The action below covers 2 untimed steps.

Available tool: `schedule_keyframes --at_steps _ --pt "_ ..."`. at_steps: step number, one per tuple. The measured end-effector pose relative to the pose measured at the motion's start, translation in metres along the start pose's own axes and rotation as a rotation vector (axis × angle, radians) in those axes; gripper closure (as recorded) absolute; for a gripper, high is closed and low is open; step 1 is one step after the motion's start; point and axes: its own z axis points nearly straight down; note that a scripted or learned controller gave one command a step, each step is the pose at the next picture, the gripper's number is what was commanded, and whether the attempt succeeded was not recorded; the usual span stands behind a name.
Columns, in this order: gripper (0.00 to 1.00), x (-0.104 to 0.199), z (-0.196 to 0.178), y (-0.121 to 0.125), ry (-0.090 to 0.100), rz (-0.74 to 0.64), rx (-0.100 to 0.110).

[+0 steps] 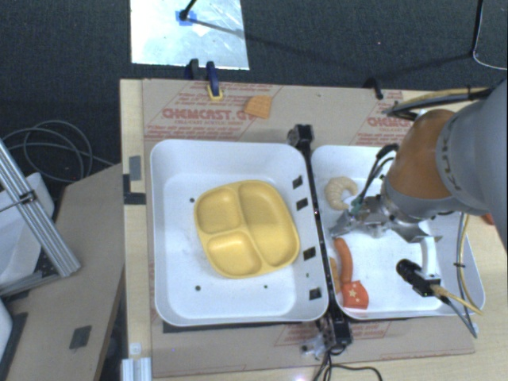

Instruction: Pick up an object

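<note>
In the right bin [452, 308], a cream ring-shaped piece [342, 190] lies near the left wall. An orange sausage-shaped piece [343, 259] lies below it, and a small red piece with a star [355, 294] sits at that piece's near end. My gripper [350, 220] hangs low over the right bin, between the cream ring and the top of the orange piece. Nothing shows between its tips. The grey arm with its orange band [419, 161] covers the bin's right and far part.
The left bin [171, 213] holds a yellow divided plate [246, 228]. Black clips line the wall between the bins [313, 213]. On the cardboard behind the bins lie an orange flat piece [258, 105] and a blue and yellow clamp [211, 78].
</note>
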Motion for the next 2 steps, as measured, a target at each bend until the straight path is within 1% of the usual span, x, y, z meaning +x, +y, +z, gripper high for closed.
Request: schedule_keyframes --at_steps 1,2 --pt "1.00 -0.0004 -0.0104 0.0033 -0.001 -0.001 -0.006" --pt "0.00 -0.0004 -0.0103 0.0033 -0.001 -0.001 -0.006"
